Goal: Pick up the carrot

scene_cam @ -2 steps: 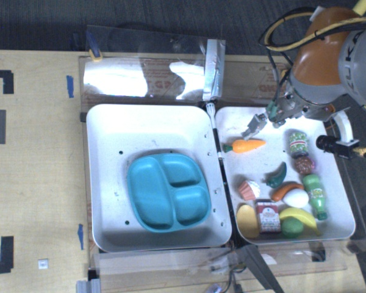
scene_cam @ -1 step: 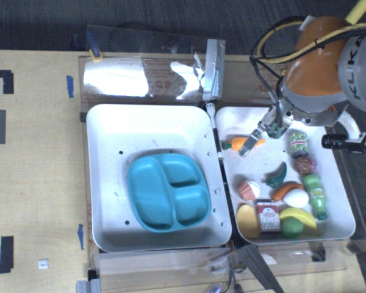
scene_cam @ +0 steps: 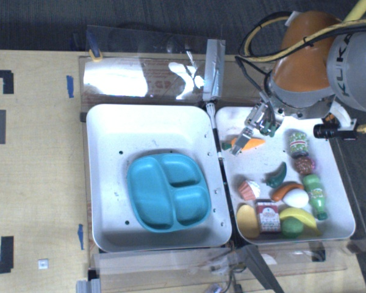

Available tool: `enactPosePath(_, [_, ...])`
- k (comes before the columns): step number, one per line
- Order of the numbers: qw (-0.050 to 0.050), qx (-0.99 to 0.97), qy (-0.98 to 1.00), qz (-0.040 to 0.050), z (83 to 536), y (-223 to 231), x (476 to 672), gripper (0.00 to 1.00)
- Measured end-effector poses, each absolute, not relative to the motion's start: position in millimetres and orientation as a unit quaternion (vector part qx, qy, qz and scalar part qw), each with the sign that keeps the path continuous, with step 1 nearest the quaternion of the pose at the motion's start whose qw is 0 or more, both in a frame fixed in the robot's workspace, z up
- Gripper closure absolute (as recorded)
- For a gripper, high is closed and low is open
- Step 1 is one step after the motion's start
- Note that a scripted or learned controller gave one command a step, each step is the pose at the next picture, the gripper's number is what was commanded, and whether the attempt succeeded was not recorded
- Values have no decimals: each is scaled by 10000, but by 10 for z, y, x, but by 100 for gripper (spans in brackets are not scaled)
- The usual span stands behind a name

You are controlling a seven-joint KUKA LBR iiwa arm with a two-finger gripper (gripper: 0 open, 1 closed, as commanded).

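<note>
The gripper (scene_cam: 244,140) hangs low over the far left part of the right bin (scene_cam: 344,191), its fingers pointing down and to the left. The carrot (scene_cam: 251,144) lies right at the fingertips, its orange body just right of them and a bit of green at its left end. Whether the fingers are spread or closed I cannot tell, and nothing shows the carrot clamped between them, so I would not count it as held.

To do the grasp well, the fingers should straddle the carrot across its narrow width, not along its length, and sink until they nearly touch the bin floor before closing. The carrot is small and tapered, so a pinch near its thick middle is likely safer than one near the tip, where it could squirt out. The lift should go straight up.

Close on the gripper's left stands the bin wall, with little room; a finger coming down there could catch on the rim. Nearer the camera than the gripper, apart from the carrot, lie a dark green vegetable (scene_cam: 276,174), a red-and-white piece (scene_cam: 249,190), an egg (scene_cam: 296,199), a banana (scene_cam: 299,215) and a small can (scene_cam: 268,217). None crowds the grasp. Farther left, the other bin (scene_cam: 104,163) holds a blue tray (scene_cam: 168,190).
</note>
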State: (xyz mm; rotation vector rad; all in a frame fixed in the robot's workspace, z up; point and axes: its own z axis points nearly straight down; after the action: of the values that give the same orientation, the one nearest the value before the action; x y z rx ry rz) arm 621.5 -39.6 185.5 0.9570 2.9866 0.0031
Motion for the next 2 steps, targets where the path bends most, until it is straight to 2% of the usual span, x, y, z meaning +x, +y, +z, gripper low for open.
enactPosePath(1, [23, 3740, 9274, 3, 874, -1066, 6515, 0])
enactPosePath(2, [50, 3738, 9275, 21, 989, -1054, 6533, 100])
